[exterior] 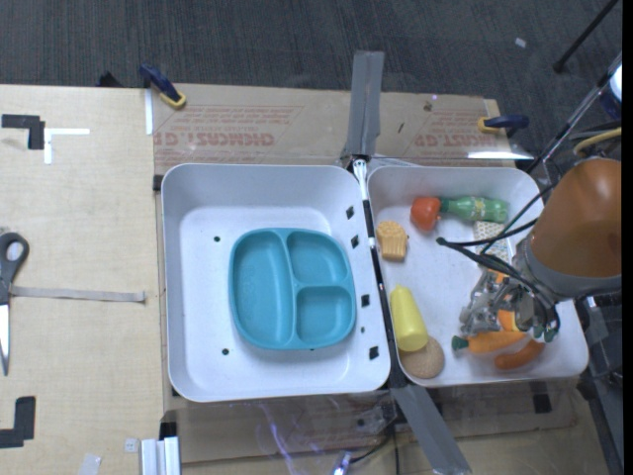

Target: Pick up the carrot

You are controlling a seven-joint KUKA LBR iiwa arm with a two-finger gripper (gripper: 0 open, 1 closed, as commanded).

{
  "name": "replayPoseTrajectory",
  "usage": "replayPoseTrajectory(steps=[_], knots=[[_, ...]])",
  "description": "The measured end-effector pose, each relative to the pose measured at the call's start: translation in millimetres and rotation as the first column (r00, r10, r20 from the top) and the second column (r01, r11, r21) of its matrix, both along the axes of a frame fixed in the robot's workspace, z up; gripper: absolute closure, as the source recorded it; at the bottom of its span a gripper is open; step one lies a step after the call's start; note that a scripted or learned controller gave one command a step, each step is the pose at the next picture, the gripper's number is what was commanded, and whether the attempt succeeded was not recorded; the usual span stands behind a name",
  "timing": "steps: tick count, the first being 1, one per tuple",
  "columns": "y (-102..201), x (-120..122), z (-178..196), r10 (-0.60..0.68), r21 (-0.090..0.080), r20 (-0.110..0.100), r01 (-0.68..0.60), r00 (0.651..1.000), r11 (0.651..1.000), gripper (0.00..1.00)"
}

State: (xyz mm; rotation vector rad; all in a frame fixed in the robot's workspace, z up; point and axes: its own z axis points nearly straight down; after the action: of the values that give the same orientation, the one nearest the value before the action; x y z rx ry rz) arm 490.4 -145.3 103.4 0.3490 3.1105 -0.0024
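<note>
Right of the yellow cylinder (407, 318), gripper (492, 310) sits just above the carrot (492, 343), almost touching; its grip state is unclear.

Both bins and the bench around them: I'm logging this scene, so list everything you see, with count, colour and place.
Bins: two, white, side by side.
Plate: one, teal, sectioned, in the left bin.
Tomato: one, red, right bin, far side.
Bottle: one, green, beside the tomato.
Waffle: one, tan, right bin, left wall.
Corn: one, yellow, below the waffle.
Cookie: one, brown, near corner.
Carrot: one, orange, under the gripper.
Sausage: one, orange-red, beside the carrot.
Scissors: one, grey, bench left edge.
Clamps: two, blue and yellow, far edge.
Gripper: one, grey, over the carrot.
</note>
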Motion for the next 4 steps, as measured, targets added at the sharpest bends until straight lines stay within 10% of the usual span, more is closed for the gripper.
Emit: replayPoseTrajectory(steps=[1, 2, 3, 4], knots=[[8.4, -10.9, -11.1, -0.513, 0.004, -0.008, 0.513, 0.858, 0.858, 1.00], [12.6, -10.7, -11.1, -0.497, 0.004, -0.007, 0.497, 0.868, 0.868, 1.00], [38.1, -11.4, -11.6, -0.806, 0.004, -0.009, 0.806, 0.592, 0.592, 1.00], [37.8, -9.2, -2.2, -0.804, 0.006, -0.006, 0.804, 0.594, 0.594, 1.00]])
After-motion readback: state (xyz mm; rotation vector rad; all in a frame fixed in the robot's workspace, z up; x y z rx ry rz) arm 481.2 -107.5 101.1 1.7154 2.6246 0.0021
